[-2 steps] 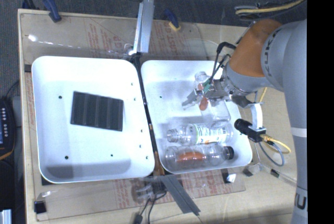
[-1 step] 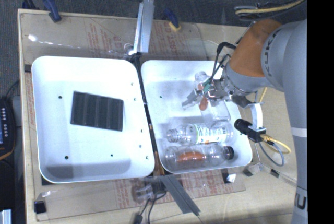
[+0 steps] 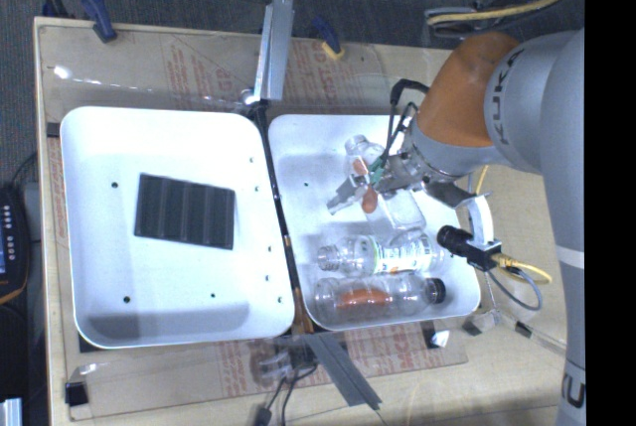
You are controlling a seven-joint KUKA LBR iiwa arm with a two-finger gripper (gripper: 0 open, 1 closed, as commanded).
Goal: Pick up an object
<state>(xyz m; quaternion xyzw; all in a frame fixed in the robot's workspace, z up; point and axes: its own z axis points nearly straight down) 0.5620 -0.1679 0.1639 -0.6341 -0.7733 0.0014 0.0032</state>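
The grey arm (image 3: 517,106), orange-banded above the wrist, reaches from the right into the right-hand white bin (image 3: 298,215), its pincer (image 3: 370,184) lowered among clear plastic bottles. Whether the pincer is open or clamped on anything cannot be told from here. One small bottle (image 3: 360,152) lies just beside it; two larger bottles (image 3: 383,256) (image 3: 378,295) rest along the bin's near wall. In the left bin (image 3: 89,215) a dark ribbed rectangular pad (image 3: 185,212) lies flat. Blue clamps (image 3: 97,15) grip the counter's (image 3: 149,57) far edge.
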